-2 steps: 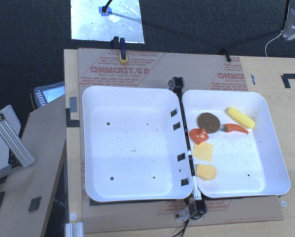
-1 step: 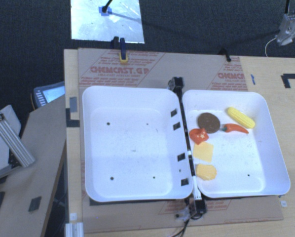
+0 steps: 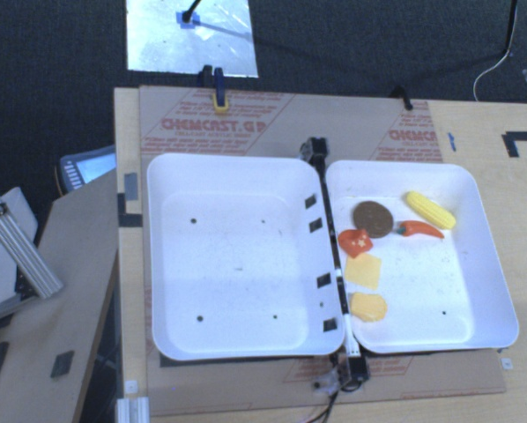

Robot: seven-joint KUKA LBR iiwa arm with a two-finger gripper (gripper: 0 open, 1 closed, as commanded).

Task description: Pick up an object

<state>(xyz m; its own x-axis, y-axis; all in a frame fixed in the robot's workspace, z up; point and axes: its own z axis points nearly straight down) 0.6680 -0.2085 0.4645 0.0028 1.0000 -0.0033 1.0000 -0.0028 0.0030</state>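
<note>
On the right side of the bench (image 3: 517,203), the right white bin (image 3: 440,302) holds all the small objects, and they lie close to its left wall. At the far end is a yellow corn cob (image 3: 431,210), tilted, and just beside it lies a red-orange chili pepper (image 3: 419,230). The pepper's stem end touches a brown round disc (image 3: 373,219). Just below the disc is a red tomato-like piece (image 3: 355,242), and it touches the corner of a pale yellow square slice (image 3: 364,270). Nearest to the camera is a small orange-yellow lump (image 3: 368,307), a little apart from the slice. The left white bin (image 3: 237,263) stands against the right one, and black clips join them along the middle edge. Both bins rest on a brown cardboard sheet (image 3: 246,117) with red letters, which a yellow and blue clamp (image 3: 218,91) holds at its far edge. Whether the gripper is released or clenched, I cannot tell
</note>
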